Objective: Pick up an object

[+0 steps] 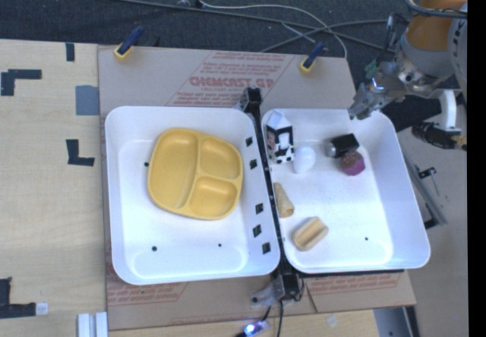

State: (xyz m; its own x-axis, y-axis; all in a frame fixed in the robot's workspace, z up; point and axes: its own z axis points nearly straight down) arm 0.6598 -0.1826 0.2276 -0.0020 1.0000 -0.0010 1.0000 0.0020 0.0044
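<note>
Camera view: gripper [363, 107] sits over the upper right rim of the right bin [406, 199], clear of its contents; finger state cannot be determined, as the tip appears small and blurred. Right bin contents: milk carton [280, 143] near the divider, white ball [304, 159] just beside it, black block [343, 145] touching a purple object [353, 165], two tan pieces [310, 233] lower down. Left bin [125, 199] holds a yellow divided plate [194, 173].

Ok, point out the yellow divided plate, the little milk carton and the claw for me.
yellow divided plate [195, 173]: camera view, centre ridge where compartments meet.
milk carton [280, 143]: camera view, its spotted side.
claw [358, 110]: camera view, fingertip end over right bin's rim.
</note>
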